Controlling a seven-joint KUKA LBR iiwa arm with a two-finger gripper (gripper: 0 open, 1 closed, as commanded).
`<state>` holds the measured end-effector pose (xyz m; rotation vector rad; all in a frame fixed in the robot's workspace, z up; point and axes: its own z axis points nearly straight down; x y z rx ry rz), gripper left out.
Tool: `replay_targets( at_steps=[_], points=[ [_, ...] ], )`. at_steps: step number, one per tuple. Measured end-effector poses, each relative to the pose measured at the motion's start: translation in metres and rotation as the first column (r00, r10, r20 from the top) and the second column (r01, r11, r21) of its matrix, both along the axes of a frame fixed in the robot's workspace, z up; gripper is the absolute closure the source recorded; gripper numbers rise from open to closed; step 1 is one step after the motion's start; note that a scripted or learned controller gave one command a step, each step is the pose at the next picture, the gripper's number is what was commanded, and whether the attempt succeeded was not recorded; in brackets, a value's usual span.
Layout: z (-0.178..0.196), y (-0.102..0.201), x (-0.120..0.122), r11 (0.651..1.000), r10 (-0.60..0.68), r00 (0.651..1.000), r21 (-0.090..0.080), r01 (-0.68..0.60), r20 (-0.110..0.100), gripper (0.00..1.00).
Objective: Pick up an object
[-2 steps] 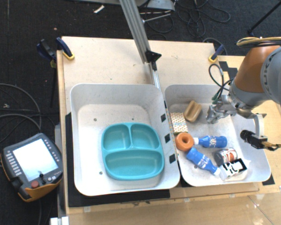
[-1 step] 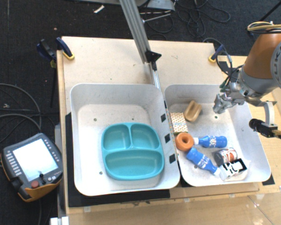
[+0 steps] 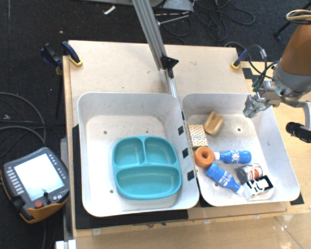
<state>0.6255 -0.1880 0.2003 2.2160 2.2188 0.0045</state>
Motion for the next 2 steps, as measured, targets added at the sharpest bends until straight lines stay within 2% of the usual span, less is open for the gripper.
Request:
replay_targets(
  at_steps=[1, 2],
  points=[
    [0.026, 0.000, 0.001, 1.000, 0.000, 1.000, 0.001, 0.000, -0.002, 1.00],
    [0.037, 0.056, -0.003, 1.000, 0.006, 1.000, 0.004, -0.006, -0.006, 1.00]
  ],
)
